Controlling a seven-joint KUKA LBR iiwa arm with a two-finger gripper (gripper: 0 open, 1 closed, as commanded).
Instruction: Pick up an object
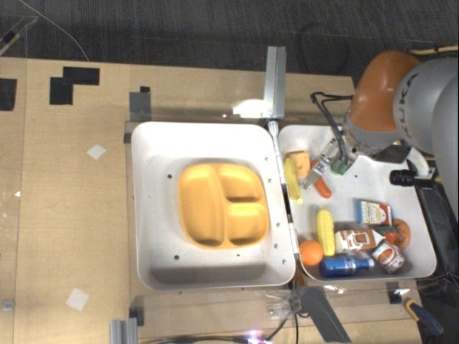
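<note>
Claw [320,175] over small orange-red carrot-like piece [323,188], right bin [423,224], grip state unclear

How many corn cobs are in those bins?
2. One corn cob lies along the left wall of the right bin, near the gripper. The other lies lower, above the orange ball.

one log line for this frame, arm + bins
arm: over right bin | gripper: low beside small orange piece | held: nothing seen | left bin: yellow divided tray
</note>
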